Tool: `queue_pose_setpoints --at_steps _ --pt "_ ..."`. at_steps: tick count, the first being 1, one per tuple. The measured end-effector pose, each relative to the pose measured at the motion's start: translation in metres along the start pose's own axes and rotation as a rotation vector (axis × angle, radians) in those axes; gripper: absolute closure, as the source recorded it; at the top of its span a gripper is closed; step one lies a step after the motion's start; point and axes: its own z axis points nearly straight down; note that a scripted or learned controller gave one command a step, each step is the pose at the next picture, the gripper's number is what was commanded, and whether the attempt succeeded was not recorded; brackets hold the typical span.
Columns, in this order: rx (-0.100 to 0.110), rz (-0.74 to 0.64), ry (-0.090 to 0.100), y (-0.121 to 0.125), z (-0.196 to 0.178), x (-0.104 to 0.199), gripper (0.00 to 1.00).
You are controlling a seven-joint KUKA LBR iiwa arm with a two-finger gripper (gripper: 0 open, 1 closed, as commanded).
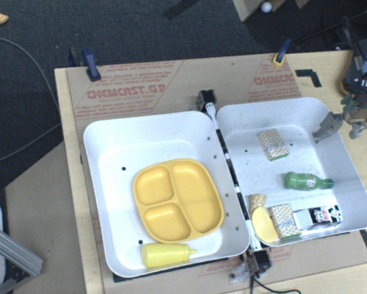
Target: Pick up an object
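Nearest the camera, at the front of the left bin (109, 182), a yellow squeeze bottle (167, 254) lies on its side just beside the front edge of a yellow divided plate (177, 199); the plate has three compartments and sits flat in the middle of that bin, touching or nearly touching the bottle; in the right bin (347, 166), the front corner holds a cluster of things pressed together: a pale yellow rounded piece (263, 226) against the bin's left wall, a small patterned box (285, 221) just beside it, and a black-and-white carton (317, 217) lying flat to the right of that box; a small tan crumpled item (257, 201) lies just behind the yellow piece, close to the divider between the bins; further back, a green bottle (308, 181) lies on its side near the middle of the right bin, apart from the front cluster; further still, a second patterned box (273, 144) lies alone toward the back of the bin; the gripper (340, 123) sits at the right bin's far right rim, above the edge and well apart from every object; nothing is between its fingers, and whether they are spread or closed cannot be told; the bins rest on a brown board (164, 83) printed with red lettering.
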Motion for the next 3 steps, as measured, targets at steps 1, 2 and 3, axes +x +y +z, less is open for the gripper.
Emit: queue_pose_setpoints --at_steps 1,2,3 --pt "0.002 -0.001 0.002 0.001 0.073 0.053 0.0" --pt "0.002 0.0 0.001 -0.017 0.146 0.066 0.0" --pt "0.001 0.001 0.001 -0.072 0.146 0.069 0.0"
